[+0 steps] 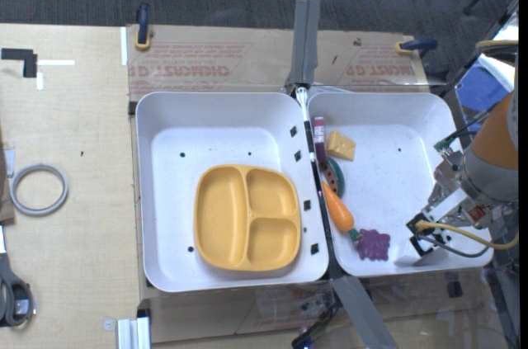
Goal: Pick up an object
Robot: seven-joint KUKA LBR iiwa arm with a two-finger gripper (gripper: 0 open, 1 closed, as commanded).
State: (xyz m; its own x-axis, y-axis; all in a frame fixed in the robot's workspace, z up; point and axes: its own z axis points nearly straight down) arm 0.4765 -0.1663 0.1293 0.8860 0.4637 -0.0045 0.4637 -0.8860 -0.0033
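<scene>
Grapes (pixel 373 244) lie near pincer (pixel 422 233), whose grip state can't be told; a misaligned descent could hit bin wall (pixel 450 261).

Fixed overhead camera, slanted down, both bins (pixel 223 112) in frame

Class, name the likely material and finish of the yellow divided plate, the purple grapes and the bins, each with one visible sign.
Yellow divided plate: probably moulded plastic, satin; even colour, soft rounded ridges.
Purple grapes: likely toy plastic or rubber, matte; uniform purple lumps.
Bins: seemingly thin white plastic, smooth; rounded corners, faint sheen.
</scene>
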